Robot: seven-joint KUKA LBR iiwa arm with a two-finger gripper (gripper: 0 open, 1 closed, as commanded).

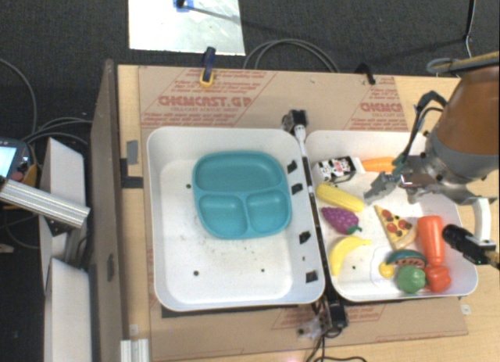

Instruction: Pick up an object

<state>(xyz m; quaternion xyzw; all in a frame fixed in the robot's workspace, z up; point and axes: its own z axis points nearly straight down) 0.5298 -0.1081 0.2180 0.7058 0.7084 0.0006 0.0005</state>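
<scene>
The approach step is judged to be in hand: the gripper (388, 183), its 2 fingers spread apart and holding nothing, is seen above the right bin (469, 282), where the pizza slice (394, 226) lies just beside it, so a descent onto 1 toy is called for.

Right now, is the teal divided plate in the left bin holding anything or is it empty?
Empty. The teal plate lies flat in the left bin, all three compartments bare; the toy food sits in the right bin.
</scene>
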